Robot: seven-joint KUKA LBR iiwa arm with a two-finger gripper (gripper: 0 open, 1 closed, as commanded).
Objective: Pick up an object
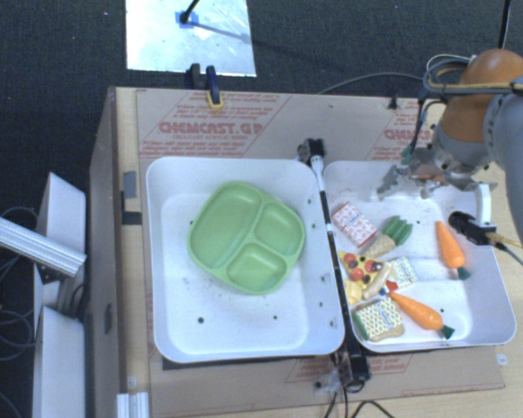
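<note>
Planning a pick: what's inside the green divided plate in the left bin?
The green divided plate shows three bare compartments, with nothing lying in them. The floor of the left white bin under it is covered.

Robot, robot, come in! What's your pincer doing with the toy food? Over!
Pincer above right bin's far edge, holding nothing. Two carrots, pizza slice lying loose. Path clear.

My bench (244, 122) is a tan, paper-covered board with red lettering. Two shallow white plastic bins lie directly on it, side by side and touching: the left bin (179, 320) and the right bin (488, 307). At the bench's far edge, a black and yellow clamp (205, 84) grips the board.
</note>
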